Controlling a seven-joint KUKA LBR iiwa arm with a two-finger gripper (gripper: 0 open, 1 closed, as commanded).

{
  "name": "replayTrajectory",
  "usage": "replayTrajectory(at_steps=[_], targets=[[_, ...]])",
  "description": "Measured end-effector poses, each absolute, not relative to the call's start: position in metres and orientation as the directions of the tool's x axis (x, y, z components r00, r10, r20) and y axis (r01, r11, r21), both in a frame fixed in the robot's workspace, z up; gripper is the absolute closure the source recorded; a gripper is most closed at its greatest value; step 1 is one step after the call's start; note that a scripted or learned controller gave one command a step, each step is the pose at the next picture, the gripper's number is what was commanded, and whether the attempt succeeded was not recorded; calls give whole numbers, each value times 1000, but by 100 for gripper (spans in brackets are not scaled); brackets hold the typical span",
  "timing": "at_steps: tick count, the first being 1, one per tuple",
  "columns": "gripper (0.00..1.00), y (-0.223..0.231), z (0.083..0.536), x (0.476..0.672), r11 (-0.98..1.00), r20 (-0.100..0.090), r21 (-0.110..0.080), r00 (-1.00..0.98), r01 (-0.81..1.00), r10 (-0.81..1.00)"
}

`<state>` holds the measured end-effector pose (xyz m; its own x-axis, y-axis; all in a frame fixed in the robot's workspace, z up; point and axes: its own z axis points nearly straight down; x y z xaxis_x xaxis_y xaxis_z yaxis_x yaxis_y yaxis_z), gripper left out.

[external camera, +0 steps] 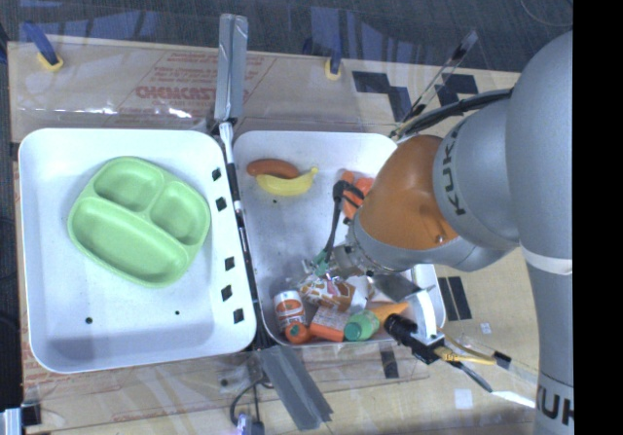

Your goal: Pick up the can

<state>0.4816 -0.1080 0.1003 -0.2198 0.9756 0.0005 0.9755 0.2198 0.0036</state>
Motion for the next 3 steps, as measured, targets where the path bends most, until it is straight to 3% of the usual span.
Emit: replayTrajectory(at_steps=[1,2,3], targets=[[100,-55,194,476,115,1,-7,-115,993,993],[100,-65,189,476,-172,-1,-7,172,985,985],[100,-90,96,478,-567,6,-1,567,824,824]])
